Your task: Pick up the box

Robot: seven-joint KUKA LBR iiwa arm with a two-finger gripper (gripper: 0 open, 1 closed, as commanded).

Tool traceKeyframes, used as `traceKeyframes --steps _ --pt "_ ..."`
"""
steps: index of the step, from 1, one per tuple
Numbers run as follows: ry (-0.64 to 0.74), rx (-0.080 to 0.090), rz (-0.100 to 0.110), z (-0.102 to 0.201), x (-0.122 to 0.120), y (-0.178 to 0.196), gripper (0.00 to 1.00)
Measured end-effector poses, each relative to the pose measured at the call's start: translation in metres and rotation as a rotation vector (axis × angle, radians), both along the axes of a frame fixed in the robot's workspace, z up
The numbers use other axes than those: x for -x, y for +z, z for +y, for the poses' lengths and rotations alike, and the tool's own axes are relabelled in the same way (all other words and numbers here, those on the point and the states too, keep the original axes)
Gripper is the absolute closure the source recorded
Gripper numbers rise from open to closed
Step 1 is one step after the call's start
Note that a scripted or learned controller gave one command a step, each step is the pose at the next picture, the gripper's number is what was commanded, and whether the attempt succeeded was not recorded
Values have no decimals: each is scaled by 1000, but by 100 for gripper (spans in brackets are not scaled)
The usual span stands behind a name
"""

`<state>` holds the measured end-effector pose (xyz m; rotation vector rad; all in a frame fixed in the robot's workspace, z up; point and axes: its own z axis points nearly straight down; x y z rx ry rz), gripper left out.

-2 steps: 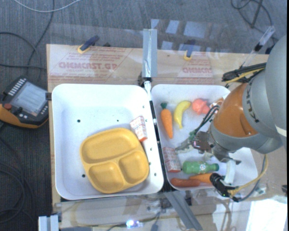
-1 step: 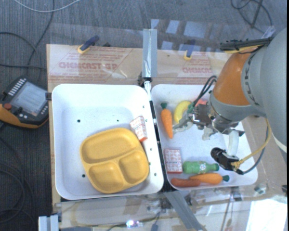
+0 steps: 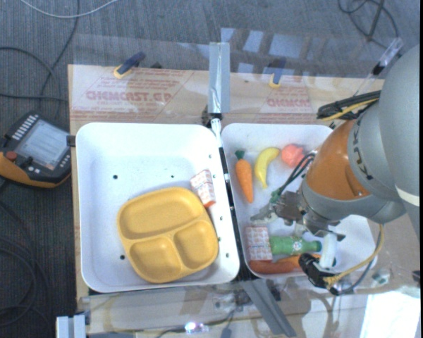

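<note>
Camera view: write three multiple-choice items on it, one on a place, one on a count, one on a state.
1. The yellow divided tray lies in:
A. left bin
B. right bin
C. floor

2. Compartments in that tray:
A. two
B. three
C. five

3. The small box in the left bin:
A. lies against the tray's rim
B. is inside a compartment
C. is in the right bin

Key: 1 A, the tray sits in the left bin; 2 B, two ridges make three wells; 3 A, the box touches the tray's upper right rim.

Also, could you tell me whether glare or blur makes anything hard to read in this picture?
Camera view: even light, soft shadows; the left bin slightly washed out; the arm close and a little soft, covering part of the right bin.
</note>
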<state>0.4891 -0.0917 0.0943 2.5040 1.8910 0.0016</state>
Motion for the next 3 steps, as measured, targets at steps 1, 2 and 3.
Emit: traceKeyframes --steps 1,2,3 --pt "0 0 0 0 0 0 0" --pt "-317 1 6 44 3 89 0" --pt "-312 1 6 -20 6 144 0"
